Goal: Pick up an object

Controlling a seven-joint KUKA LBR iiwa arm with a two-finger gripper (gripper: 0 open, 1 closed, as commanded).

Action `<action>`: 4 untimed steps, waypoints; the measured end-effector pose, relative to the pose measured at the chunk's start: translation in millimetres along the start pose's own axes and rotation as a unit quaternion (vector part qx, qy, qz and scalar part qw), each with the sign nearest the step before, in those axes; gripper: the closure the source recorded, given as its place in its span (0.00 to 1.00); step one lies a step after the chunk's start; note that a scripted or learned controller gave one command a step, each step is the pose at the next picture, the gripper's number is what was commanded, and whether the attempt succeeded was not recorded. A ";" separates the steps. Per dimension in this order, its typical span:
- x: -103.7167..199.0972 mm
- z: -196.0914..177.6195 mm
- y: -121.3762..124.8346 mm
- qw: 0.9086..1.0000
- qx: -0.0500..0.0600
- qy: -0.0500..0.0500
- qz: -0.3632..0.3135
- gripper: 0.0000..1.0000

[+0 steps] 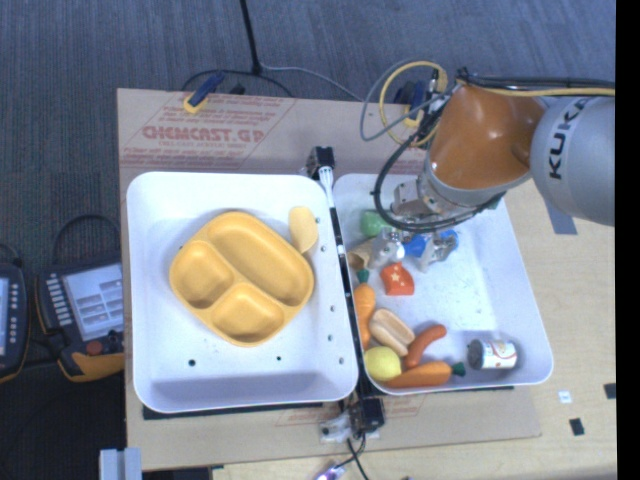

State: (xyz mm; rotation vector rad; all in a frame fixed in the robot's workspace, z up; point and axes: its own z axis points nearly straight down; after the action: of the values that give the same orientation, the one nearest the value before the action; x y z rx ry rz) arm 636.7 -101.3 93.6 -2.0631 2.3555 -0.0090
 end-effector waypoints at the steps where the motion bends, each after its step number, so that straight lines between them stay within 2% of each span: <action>1: -3.8 1.5 -34.8 0.994 -0.003 -0.001 -0.107 0.00; 2: 4.6 2.1 -35.3 0.963 -0.005 -0.004 -0.271 0.00; 3: 9.3 -33.0 77.5 0.965 -0.006 -0.001 -0.260 0.00; 4: 25.6 -1.6 93.3 0.931 0.001 -0.001 -0.366 0.00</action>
State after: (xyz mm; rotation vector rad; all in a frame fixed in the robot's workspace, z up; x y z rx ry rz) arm 540.8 -114.4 94.0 -2.7808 1.4380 -0.0154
